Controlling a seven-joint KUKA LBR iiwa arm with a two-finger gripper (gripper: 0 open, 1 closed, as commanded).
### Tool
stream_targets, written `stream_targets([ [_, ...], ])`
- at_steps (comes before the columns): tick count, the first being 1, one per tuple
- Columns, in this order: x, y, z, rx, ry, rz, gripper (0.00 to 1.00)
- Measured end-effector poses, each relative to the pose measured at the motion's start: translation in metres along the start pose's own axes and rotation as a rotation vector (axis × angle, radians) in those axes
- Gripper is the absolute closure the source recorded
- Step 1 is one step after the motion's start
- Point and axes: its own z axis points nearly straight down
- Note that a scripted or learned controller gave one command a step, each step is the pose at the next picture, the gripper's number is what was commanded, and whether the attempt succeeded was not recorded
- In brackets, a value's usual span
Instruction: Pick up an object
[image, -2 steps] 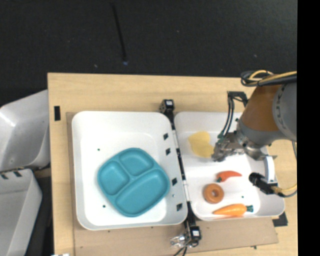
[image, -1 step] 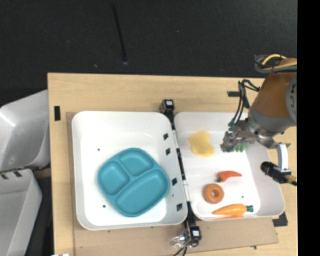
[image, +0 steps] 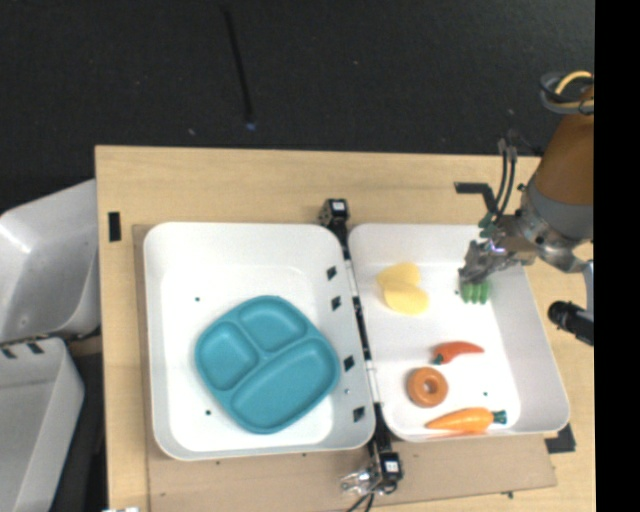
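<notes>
My gripper (image: 480, 268) hangs over the upper right part of the right bin (image: 530, 350), with the orange-banded arm behind it at the right edge. A small green ridged object (image: 476, 292) lies directly below the gripper's tip and touches or nearly touches it. Whether it is gripped is not visible. Left of it lies a yellow lump (image: 403, 288). Further toward the front are a red chili pepper (image: 457, 351), an orange ring like a doughnut (image: 428, 387) and a carrot (image: 463, 421) along the front wall.
The left bin (image: 175, 260) holds a blue divided plate (image: 265, 362). Black clips (image: 352, 330) sit along the wall between the two bins. Wooden bench (image: 220, 185) surrounds the bins; a white fixture (image: 40, 270) stands at the far left.
</notes>
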Motion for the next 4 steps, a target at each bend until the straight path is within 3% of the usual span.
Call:
stream_targets([
  [1,-0.001,0.001,-0.026,0.004,0.001,0.0,1.0],
  [3,0.095,-0.022,-0.033,0.007,0.004,-0.003,1.0],
  [4,0.15,-0.03,-0.016,0.008,0.004,-0.004,1.0],
])
